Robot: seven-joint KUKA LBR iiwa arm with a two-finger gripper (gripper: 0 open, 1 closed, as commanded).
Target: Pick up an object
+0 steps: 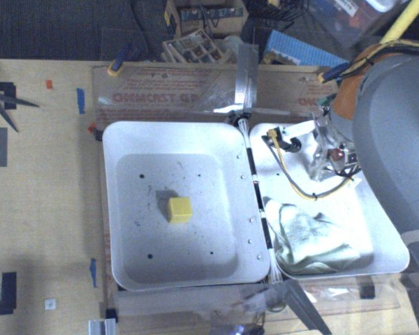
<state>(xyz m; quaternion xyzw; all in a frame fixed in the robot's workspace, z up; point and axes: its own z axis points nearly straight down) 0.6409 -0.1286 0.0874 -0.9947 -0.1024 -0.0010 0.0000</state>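
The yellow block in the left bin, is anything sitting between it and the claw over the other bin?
Only the raised rims where the two bins meet lie between them. The yellow block sits alone on the left bin's floor; the claw is above the right bin, whose crumpled cloth lies nearer the camera, off that line.

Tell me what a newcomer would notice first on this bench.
The yellow block stands out, alone near the middle of the left bin. Next comes the big grey arm, reaching in from the right over the right bin, with its gripper above that bin's far end. A crumpled pale cloth lies at that bin's near end.
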